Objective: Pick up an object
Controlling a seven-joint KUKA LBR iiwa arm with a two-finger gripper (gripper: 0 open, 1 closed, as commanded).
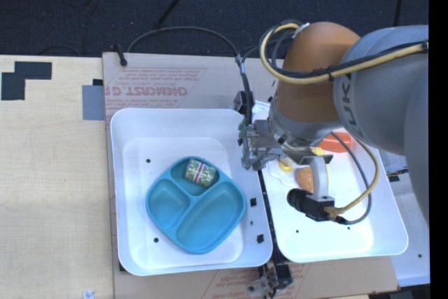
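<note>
The object I could make out best, a small striped can, lay on its side in the top compartment of the blue divided plate in the left bin. In the right bin, orange and yellow pieces were mostly hidden beneath the arm. The gripper hung over the bins' shared edge; I couldn't tell its state.

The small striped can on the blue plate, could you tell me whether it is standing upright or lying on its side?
Lying on its side. The striped can rests lengthwise in the top compartment of the blue divided plate, its side label facing up.
</note>
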